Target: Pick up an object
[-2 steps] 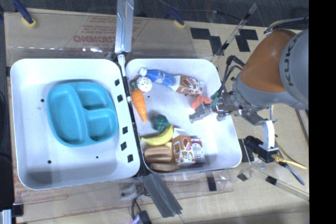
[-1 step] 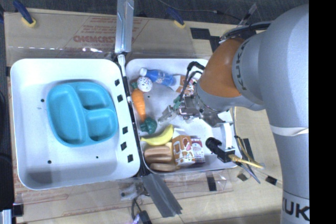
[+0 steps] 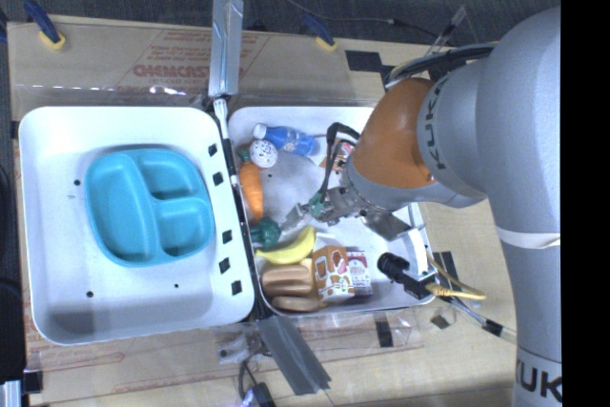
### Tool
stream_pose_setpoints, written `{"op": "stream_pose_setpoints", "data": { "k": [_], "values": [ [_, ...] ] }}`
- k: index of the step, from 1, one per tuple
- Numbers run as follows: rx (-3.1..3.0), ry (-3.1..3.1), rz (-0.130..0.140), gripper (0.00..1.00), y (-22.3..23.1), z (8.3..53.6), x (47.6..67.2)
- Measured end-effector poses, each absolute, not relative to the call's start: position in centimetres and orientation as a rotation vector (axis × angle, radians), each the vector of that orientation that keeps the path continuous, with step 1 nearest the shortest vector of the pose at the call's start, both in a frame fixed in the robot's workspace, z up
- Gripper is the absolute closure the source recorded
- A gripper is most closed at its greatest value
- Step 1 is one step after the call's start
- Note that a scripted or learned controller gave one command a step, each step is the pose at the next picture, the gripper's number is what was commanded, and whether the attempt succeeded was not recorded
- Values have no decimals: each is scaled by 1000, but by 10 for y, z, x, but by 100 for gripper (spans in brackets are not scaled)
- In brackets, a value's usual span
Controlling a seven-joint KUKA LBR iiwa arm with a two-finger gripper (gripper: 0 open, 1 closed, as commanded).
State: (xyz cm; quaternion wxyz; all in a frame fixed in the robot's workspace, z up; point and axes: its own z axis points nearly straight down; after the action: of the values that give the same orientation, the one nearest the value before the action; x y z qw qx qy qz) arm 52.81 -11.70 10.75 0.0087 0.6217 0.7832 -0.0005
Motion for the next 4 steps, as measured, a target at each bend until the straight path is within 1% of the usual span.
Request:
{"op": "stream_pose_setpoints", "data": {
  "k": [1, 2, 3, 4],
  "values": [
    [2211, 2202, -4, 0, -113, 98, 536],
    [1913, 2456, 1, 0, -116, 99, 494],
    [1908, 2497, -1, 0, -146, 92, 553],
    [1611, 2702, 0, 0, -95, 91, 507]
  ]
}}
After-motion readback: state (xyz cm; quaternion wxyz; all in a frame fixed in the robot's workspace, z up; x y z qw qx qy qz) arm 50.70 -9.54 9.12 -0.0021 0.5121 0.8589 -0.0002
